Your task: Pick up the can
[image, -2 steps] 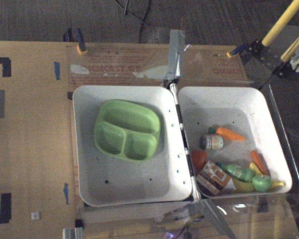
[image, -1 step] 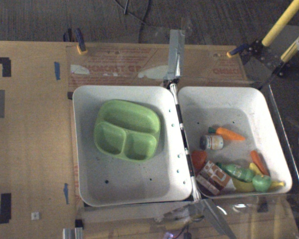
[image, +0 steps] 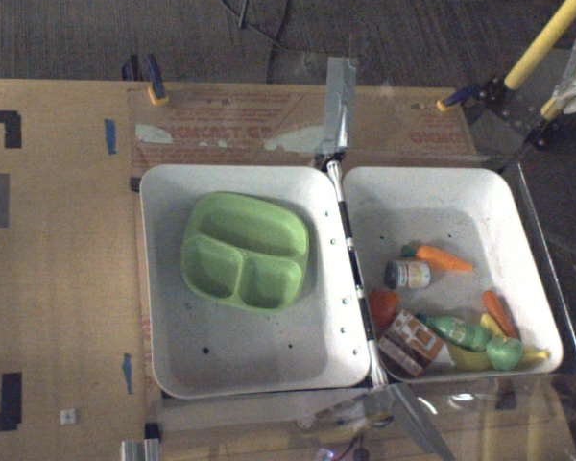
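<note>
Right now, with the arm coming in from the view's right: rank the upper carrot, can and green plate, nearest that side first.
1. Carrot, right bin, farthest right of the three.
2. Can, same bin, just left of it.
3. Green plate, left bin.

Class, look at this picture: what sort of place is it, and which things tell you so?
Probably a robotics lab's test bench: two shallow white bins taped to a brown board, toy food with a small can, and a green divided plastic plate.

I'm looking at a lab test setup: a plywood worktop [image: 58, 286] with clamps [image: 155, 77], tape marks [image: 109, 135], two white bins [image: 173, 353] and toy food [image: 442, 257].
</note>
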Controlling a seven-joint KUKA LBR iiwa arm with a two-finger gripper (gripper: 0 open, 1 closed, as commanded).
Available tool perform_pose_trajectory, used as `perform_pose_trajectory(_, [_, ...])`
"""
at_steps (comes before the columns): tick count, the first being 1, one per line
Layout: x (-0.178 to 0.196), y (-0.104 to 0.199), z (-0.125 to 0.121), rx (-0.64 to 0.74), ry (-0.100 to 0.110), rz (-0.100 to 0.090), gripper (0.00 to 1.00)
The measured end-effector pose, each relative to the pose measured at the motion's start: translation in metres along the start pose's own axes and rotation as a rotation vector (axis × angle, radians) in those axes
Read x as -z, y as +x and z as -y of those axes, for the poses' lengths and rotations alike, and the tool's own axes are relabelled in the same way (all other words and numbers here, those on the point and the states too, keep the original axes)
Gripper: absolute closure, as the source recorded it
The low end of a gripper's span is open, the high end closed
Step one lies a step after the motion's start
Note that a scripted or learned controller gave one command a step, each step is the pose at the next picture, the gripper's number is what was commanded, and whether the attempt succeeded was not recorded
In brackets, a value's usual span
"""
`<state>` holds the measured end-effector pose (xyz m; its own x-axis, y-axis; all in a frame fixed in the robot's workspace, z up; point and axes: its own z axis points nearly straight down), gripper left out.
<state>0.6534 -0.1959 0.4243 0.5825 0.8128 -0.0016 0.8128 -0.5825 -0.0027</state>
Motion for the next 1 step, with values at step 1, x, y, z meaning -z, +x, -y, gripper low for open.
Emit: perform_pose_trajectory(1, [0.0115, -0.0069, -0.022, -0.008, -0.004, 0.0, 1.0])
